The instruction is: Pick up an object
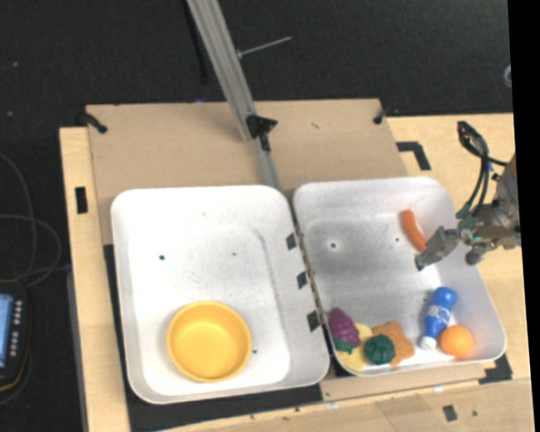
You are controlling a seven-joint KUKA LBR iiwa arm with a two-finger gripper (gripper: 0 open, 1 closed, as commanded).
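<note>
The smooth, elongated orange carrot (413, 228) lies in my right bin (370, 213), just beside my end effector (454, 245), whose fingers stand spread, gripping nothing. A glossy round yellow bowl (209, 340) occupies the left bin (161, 226) on the pale wooden table (156, 144).

A light wooden bench (88, 295) holds a flat brown board (175, 148). On the board sit two shallow white bins, side by side and touching. The left white bin (198, 233) and the right white bin (361, 214) meet in the middle. A thin grey metal pole (229, 71) slants up from the board's back.
</note>
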